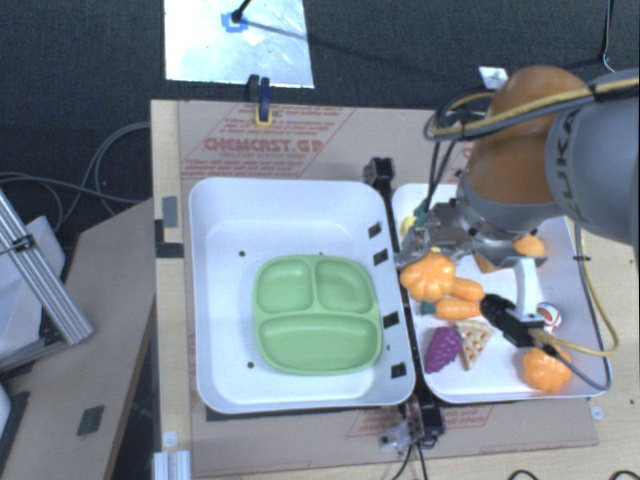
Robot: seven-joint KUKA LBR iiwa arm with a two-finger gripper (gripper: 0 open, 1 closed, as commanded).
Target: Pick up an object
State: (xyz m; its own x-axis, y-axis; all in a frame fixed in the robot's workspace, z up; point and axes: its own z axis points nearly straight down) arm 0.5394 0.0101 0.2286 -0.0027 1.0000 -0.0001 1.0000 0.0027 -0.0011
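The right bin [575, 298] holds several toy foods. An orange pumpkin [428, 276] lies at its left side, with an orange carrot-like piece [458, 300] beside it. Nearer the front are purple grapes [443, 347], a pizza slice [474, 339] and an orange fruit [545, 369]. A small white and red piece [547, 316] lies toward the right. The arm covers the back of this bin. My gripper [428, 236] hangs low just above and behind the pumpkin. I see nothing held in it.
The left bin [230, 228] holds a green divided plate [318, 313]. Another orange piece [530, 247] peeks out under the wrist. Black clips [381, 173] join the two bins along the middle wall. A cardboard sheet [270, 133] lies under both.
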